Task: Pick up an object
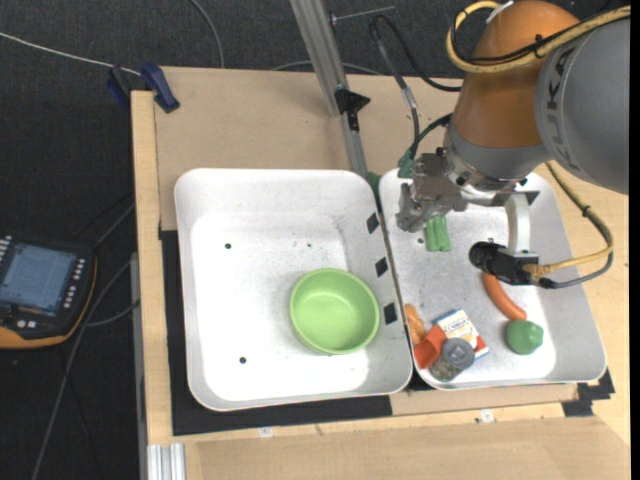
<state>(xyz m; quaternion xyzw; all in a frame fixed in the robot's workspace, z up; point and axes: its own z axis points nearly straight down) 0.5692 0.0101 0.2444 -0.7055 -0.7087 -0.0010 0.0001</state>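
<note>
gripper (428, 218) sits low at the far end of the right bin (570, 268), w/ a small green block (437, 235) right at its tip. can't tell if it's pinched or just under (view's blocked there). green bowl (335, 311) sits alone in left bin (250, 268), other bits piled at the near end, so the block's the clear pick.

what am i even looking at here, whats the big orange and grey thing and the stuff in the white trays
This is one photo from a camera fixed above a workbench, looking down at a slant. The big orange and grey thing is a robot arm reaching in from the right. Its claw hangs over the right white bin, next to a small green piece; whether it grips anything cannot be told here. That bin also has an orange carrot-like toy, a green ball-like toy, a small box and a few other bits. The left white bin holds a green bowl. The robot's job is to pick up an object.
</note>
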